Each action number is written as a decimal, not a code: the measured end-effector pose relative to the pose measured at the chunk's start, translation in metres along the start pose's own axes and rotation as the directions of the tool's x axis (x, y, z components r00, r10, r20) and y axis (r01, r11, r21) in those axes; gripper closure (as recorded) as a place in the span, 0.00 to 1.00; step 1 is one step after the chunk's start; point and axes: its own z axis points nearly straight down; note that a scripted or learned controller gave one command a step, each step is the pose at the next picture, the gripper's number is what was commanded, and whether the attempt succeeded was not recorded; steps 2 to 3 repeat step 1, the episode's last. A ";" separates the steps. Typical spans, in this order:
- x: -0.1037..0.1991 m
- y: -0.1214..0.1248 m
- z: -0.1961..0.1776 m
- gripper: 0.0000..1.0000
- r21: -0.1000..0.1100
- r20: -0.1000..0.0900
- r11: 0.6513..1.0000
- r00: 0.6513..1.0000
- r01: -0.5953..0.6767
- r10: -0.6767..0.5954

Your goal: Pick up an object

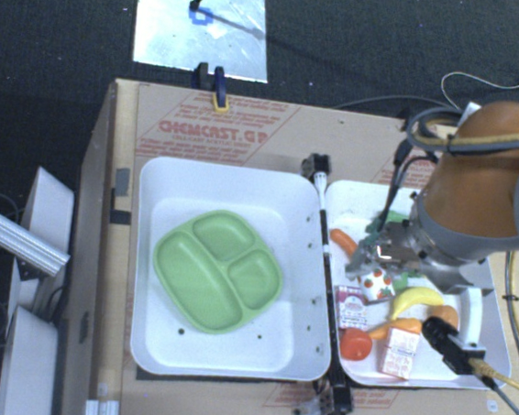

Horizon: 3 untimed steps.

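**Gripper low in the right bin, over the toy food**

The gripper [379,254] is seen low in the right bin [357,203], near that bin's middle; whether its jaws are apart or together cannot be told, because they are dark and blurred against the arm; nothing can be made out between them. Just left of the gripper an orange carrot [343,241] is laid at a slant, close to the wall between the bins; just below the gripper a small white thing with red dots [378,283] is found; beside that, to the right, a yellow banana [413,300] is laid. Further toward the front a small red and white box [351,309] is seen, with a red round thing [356,345] below it; a white and orange carton [400,349] is set to their right, touching an orange thing [380,331]. The arm [484,175] is stretched in from the right, with its orange band above the toys; a black part [444,346] of it is hung over the front corner of the bin. In the left bin [187,194] a green plate with three parts [218,269] is laid flat, near the middle; both bins are set on a brown board [231,125].
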 end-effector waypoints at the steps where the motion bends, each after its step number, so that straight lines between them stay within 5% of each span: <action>1: 0.074 0.000 0.010 1.00 0.001 0.000 1.000 1.000 -0.001 0.001; 3: 0.074 0.000 0.010 1.00 0.001 0.000 1.000 1.000 -0.001 0.001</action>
